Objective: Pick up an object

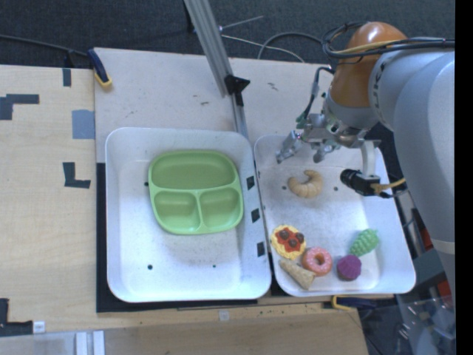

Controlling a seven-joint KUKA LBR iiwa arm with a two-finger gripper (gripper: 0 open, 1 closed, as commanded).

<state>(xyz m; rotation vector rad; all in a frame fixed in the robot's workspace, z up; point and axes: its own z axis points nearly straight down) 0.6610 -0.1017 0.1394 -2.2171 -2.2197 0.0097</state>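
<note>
Currently the gripper (305, 154) hangs open and empty at upper right, just above the croissant (306, 184) in the right bin (399, 272) (likely positioned for a descent onto it).

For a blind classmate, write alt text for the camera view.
The gripper hangs open over the right bin, just above a croissant; toy foods cluster at that bin's near edge. The left bin holds a green divided plate.

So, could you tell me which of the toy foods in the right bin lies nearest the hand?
The tan croissant, alone just below the hand; the pizza slice, donut and the rest cluster along the bin's near edge.
</note>
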